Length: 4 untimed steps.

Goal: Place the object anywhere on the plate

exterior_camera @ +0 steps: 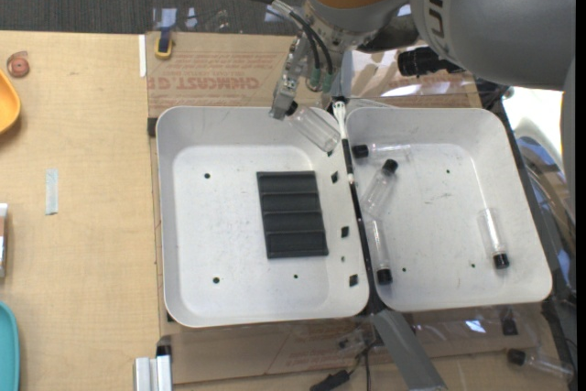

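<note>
A clear tube (pixel 316 128) was held clamped in the gripper (pixel 307 116) above the left bin's (pixel 183 197) far right corner, apparently for carrying toward the black plate (pixel 292 214).

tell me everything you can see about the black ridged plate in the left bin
The black ridged plate is a dark, matte rectangle, seemingly plastic or rubber, split by crosswise grooves into four raised bands. It lies flat on the left bin floor, near the middle, long side running front to back, slightly skewed. Nothing rests on it; the tool is apart from it.
</note>
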Each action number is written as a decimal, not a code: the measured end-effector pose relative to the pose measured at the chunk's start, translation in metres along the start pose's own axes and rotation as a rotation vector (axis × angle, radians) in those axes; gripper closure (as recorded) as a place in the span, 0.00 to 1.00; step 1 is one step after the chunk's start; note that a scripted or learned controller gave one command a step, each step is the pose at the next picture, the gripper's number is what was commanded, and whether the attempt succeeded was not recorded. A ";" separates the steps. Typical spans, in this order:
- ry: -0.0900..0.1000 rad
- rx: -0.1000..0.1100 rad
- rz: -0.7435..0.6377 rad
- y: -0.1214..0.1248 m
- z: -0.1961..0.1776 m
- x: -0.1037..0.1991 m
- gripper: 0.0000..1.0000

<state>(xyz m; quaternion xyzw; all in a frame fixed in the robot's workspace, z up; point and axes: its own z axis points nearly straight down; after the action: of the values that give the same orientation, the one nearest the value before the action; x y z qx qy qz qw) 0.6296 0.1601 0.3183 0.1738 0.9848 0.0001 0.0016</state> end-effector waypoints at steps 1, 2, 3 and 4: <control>0.003 0.000 -0.380 0.042 0.028 0.034 1.00; 0.003 0.000 -0.476 0.043 0.040 0.082 1.00; 0.003 0.000 -0.565 0.045 0.058 0.076 1.00; 0.000 -0.003 -0.771 0.047 0.055 0.064 1.00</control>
<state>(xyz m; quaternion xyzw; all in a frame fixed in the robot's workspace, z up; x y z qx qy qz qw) 0.5858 0.2260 0.2636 -0.2092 0.9779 0.0006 0.0019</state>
